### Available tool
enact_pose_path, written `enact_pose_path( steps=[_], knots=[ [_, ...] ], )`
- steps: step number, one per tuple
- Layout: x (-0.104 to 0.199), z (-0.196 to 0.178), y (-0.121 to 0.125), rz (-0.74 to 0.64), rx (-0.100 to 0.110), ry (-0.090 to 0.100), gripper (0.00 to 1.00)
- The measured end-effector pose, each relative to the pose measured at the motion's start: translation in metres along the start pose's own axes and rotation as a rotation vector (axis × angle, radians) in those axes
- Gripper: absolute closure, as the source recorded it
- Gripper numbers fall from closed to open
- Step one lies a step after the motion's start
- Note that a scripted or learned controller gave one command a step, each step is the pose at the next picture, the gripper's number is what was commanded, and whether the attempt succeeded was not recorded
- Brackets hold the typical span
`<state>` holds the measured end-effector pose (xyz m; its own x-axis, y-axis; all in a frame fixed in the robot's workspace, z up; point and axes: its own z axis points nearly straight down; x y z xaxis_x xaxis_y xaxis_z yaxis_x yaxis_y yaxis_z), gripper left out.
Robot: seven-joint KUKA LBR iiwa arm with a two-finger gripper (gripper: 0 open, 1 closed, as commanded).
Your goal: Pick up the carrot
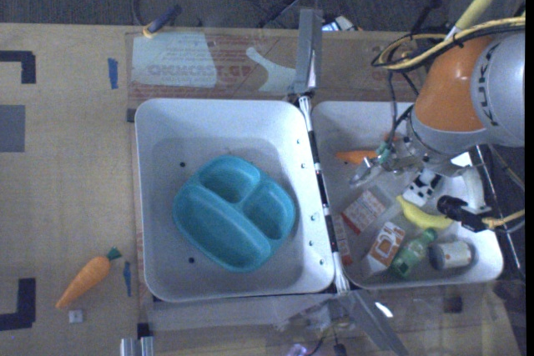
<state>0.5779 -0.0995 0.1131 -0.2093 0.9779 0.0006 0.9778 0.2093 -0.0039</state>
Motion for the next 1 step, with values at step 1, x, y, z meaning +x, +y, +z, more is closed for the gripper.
enact_pose_path(
  steps=[1],
  knots=[
    [-0.0005, -0.0087, -0.0005, 0.002, 0.001, 0.0, 1.0]
  ],
)
